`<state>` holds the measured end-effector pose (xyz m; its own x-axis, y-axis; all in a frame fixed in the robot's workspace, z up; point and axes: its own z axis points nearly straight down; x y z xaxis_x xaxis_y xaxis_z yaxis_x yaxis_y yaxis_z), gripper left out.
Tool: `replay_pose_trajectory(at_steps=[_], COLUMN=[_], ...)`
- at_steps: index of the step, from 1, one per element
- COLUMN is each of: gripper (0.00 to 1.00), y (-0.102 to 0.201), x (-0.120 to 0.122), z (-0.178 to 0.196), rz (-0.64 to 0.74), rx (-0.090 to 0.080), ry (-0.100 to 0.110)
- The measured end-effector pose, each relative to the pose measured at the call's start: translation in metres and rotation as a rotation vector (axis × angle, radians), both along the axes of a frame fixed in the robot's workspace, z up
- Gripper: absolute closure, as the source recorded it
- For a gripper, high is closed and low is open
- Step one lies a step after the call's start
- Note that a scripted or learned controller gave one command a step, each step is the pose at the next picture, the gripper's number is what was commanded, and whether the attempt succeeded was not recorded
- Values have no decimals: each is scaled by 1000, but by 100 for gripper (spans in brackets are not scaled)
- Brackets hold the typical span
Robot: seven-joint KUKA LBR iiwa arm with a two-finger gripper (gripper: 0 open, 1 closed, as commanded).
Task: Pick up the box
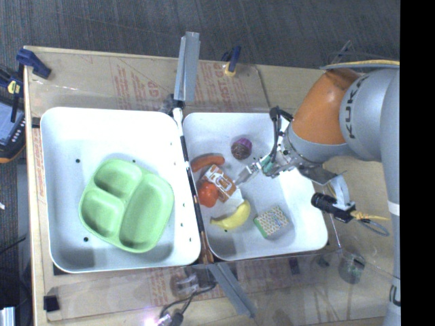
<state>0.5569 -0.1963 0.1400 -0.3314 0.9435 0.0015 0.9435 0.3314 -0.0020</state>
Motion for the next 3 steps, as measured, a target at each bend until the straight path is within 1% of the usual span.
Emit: replay_pose_trajectory(at_steps=[1, 2, 3], gripper=[0, 0, 0], y=[-14, -15, -13], x=[-51, -44, -78], z=[-40, -48, -46], rz=[78, -85, -59], rx=[0, -3, 0], ry=[-1, -3, 1])
